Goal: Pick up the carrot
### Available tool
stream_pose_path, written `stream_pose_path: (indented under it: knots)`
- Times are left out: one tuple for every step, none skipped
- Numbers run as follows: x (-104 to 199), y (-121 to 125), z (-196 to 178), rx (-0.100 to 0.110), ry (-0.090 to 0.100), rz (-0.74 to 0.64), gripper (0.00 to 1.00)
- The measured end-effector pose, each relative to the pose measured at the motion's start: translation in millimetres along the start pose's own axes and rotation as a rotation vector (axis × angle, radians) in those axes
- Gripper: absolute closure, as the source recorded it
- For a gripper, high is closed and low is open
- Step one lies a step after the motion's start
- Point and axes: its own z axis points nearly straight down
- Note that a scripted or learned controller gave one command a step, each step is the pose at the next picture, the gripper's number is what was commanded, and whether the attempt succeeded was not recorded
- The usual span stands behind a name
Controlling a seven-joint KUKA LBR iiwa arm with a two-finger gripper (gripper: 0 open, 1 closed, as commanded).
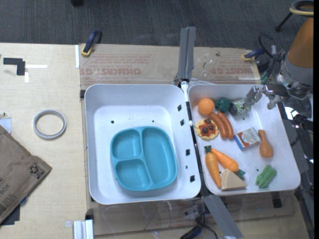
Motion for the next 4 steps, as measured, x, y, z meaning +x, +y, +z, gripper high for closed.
stream_pose_path:
  knots:
    - [52,-57,103,-0.016,-0.003,-0.056,0.00]
    - [75,-109,102,-0.030,-0.008,-0.031,0.00]
    - [72,-123,102,-0.036,-0.011,-0.143,0.00]
    - [70,-121,92,-0.036,-0.009,-0.138,1.00]
